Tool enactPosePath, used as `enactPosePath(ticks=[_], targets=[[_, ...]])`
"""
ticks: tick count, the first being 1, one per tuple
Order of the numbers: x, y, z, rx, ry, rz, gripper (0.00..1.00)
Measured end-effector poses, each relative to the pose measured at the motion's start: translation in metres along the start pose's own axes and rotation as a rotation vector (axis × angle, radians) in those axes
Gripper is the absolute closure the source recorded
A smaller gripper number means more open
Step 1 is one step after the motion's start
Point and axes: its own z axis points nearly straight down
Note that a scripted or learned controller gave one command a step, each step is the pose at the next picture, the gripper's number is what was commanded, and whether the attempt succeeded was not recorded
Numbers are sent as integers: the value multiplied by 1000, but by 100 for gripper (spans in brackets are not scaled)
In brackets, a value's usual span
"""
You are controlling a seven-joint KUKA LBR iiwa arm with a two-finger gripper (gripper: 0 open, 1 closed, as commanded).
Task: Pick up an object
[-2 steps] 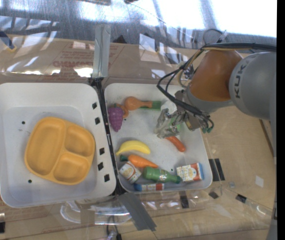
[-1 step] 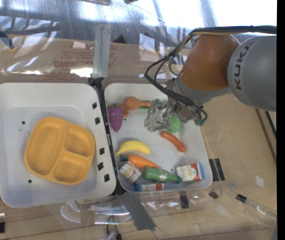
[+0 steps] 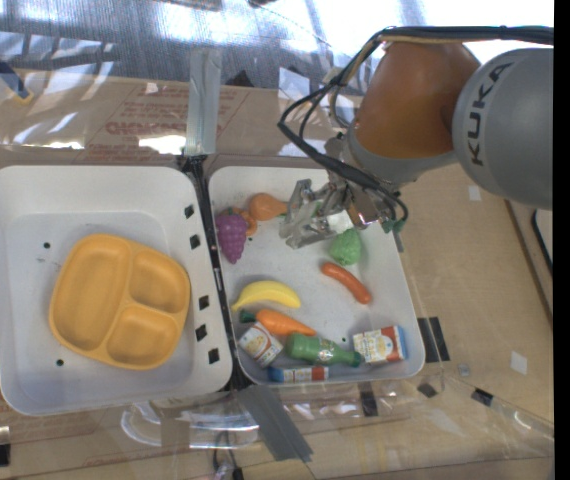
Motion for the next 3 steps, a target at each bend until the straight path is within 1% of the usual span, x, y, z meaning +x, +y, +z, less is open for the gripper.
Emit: enactPosePath(ticks=[1, 2, 3], targets=[[-48, -39, -20, 1, 2, -60, 100], [-59, -34, -2, -2, 6, -62, 100], [-63, -19, -11, -1, 3, -2, 100]])
